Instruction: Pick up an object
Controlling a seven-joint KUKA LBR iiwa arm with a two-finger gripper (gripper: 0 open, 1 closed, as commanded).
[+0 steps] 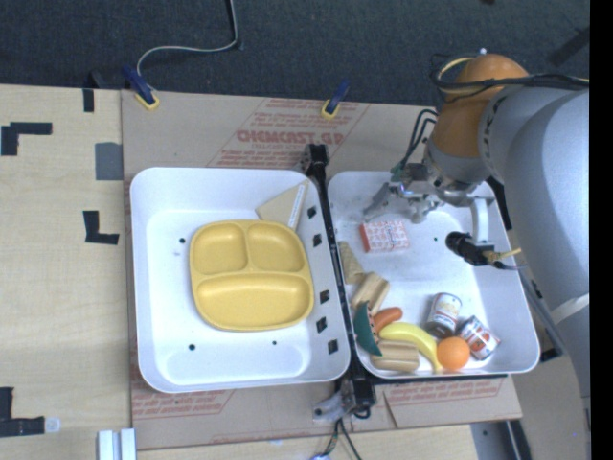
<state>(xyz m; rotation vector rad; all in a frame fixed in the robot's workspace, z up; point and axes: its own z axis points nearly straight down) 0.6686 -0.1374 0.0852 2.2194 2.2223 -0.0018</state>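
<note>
The gripper (400,199) hangs over the far part of the right bin (498,300), its two fingers (380,199) spread wide apart and pointing down toward the bin floor, with nothing between them. Just nearer than the fingertips lies a small red-and-white patterned packet (385,235), flat on the bin floor and apart from them. Further toward the near edge of the right bin sit two small cans (460,324), an orange (453,354), a banana (409,335) and a hot dog (395,357), clustered together. Left of the right bin, a yellow divided plate (251,274) lies in the left bin (158,286).
</note>
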